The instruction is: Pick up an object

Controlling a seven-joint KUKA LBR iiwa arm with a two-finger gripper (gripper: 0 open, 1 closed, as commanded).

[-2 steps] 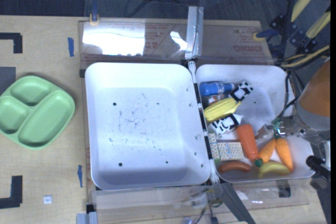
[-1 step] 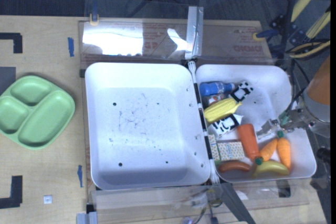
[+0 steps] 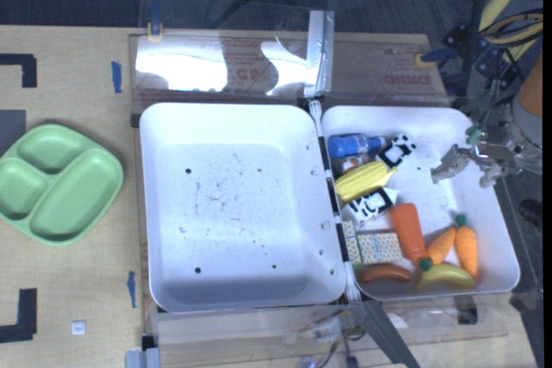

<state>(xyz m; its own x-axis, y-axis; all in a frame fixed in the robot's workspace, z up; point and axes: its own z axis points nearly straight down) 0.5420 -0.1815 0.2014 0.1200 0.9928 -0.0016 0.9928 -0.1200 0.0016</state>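
The gripper (image 3: 467,165) hangs over the right bin (image 3: 448,118) near its right wall, with its two fingers spread apart and nothing between them. The wrist enters from the right edge. Below and left of it the bin's load sits packed along the left wall and the front.

A blue bottle (image 3: 355,145) lies at the back, with a black-and-white toy (image 3: 397,151) touching its right end. The corn (image 3: 363,177) lies slantwise just in front, and a second black-and-white piece (image 3: 373,203) is under its near end. An orange block (image 3: 408,231) stands next to that. Two carrots (image 3: 455,245) lean together near the front right, a banana (image 3: 447,275) lies in front of them, a sausage (image 3: 385,273) is at the front left, and a speckled card (image 3: 377,247) lies flat behind the sausage. The left bin (image 3: 228,134) holds no objects, and a green plate (image 3: 57,183) rests far left on the bench.

Any object will do, so the best pick is probably the one with free space on both sides. The right carrot looks good: it is the piece nearest the gripper, and bare floor lies to its right. The fingers should straddle its narrow width, not its length, and come straight down, so the other carrot is not nudged. The corn is a fair second choice, though neighbours crowd it. The card is too flat to pinch
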